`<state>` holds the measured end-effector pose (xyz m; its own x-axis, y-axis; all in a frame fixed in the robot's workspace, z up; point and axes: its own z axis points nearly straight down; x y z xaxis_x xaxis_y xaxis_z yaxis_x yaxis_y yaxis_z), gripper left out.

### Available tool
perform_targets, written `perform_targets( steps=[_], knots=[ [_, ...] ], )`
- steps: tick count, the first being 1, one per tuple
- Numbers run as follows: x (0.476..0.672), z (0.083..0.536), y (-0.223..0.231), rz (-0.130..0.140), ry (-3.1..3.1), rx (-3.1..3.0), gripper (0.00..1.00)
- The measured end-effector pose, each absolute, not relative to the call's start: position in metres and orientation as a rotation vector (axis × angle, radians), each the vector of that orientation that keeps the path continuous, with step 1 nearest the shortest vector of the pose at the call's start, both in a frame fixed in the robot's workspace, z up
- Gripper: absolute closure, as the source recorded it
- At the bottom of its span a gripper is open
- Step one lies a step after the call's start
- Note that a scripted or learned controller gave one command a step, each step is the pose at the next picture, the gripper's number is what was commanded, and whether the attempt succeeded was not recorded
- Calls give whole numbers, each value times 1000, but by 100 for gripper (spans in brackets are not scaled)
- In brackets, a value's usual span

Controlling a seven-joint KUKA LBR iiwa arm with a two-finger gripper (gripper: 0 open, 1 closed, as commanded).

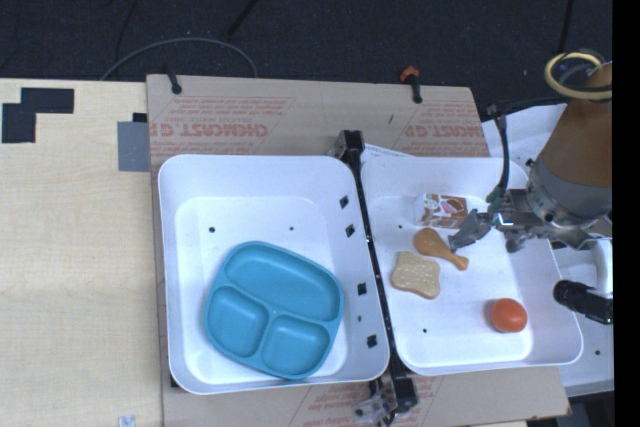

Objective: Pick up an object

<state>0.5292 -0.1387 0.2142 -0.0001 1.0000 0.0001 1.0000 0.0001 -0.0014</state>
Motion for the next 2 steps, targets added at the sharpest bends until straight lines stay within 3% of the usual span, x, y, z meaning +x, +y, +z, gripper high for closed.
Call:
perform_targets(
  steps=[2],
  knots=[
    [525, 125, -141, 6, -2216, -2217, 0]
  ],
)
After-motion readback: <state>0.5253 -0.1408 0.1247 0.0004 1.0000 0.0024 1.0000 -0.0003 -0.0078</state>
